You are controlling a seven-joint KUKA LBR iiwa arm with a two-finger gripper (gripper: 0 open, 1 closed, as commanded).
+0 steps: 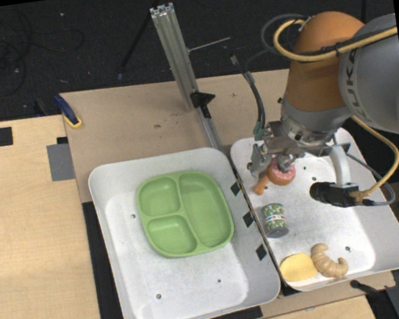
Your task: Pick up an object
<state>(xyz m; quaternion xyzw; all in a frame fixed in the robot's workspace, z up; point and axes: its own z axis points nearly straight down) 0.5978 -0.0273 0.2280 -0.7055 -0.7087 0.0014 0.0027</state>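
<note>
Hovering low over the pink & orange toy (279,174) at the back of the right bin (392,252), the gripper (268,158) hides its jaws, so can't tell if they grip. Toy may slip out, since it's small & round.

A robotics lab: robot arm (333,61) over white bins (130,292), loose cables (380,172), bare bench (19,241).
</note>
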